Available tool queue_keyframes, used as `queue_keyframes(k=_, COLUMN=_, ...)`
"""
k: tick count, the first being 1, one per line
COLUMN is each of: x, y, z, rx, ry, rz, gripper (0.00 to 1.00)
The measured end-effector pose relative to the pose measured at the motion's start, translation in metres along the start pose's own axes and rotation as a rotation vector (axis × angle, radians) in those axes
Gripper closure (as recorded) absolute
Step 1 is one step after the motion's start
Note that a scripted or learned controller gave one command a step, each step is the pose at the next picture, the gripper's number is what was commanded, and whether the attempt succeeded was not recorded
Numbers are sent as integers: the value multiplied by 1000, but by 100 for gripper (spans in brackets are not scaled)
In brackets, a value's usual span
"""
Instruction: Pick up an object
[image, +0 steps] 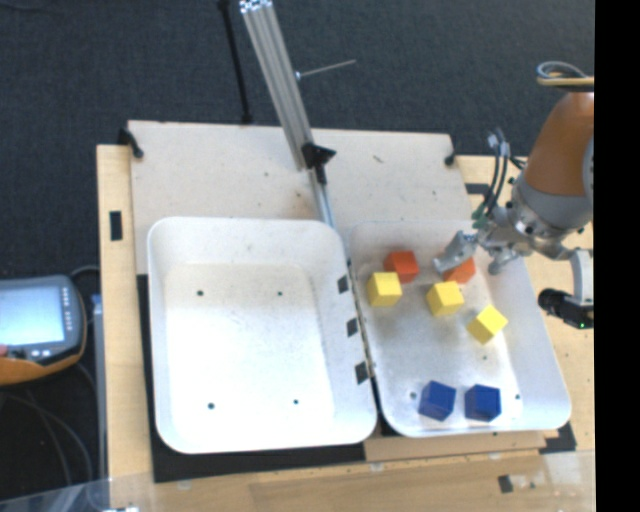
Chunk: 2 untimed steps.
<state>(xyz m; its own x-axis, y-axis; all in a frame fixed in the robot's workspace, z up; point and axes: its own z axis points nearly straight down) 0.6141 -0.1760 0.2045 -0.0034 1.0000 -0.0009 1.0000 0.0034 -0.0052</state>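
The right bin (541, 368) holds several cubes. Two are orange: one (403, 264) lies near the bin's back left, and the other (463, 270) is partly covered by my gripper (474, 256). Three yellow cubes (384, 288) (445, 297) (489, 323) run across the middle, and two blue cubes (436, 399) (482, 402) sit side by side at the front. My gripper hangs low over the back of the bin, right at the second orange cube. The arm's orange band (560, 140) rises behind it at the right.
The left bin (160, 245) stands beside the right one. A slanted metal pole (285, 85) comes down to the gap between the bins at the back. A small screen device (35, 320) sits off the bench at the far left.
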Motion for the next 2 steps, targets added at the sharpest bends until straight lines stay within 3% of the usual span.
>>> queue_keyframes(k=1, x=27, y=43, z=80, rx=-27, ry=-4, rz=4, gripper=0)
queue_keyframes(k=2, x=73, y=54, z=104, rx=-16, ry=-1, rz=-3, gripper=0)
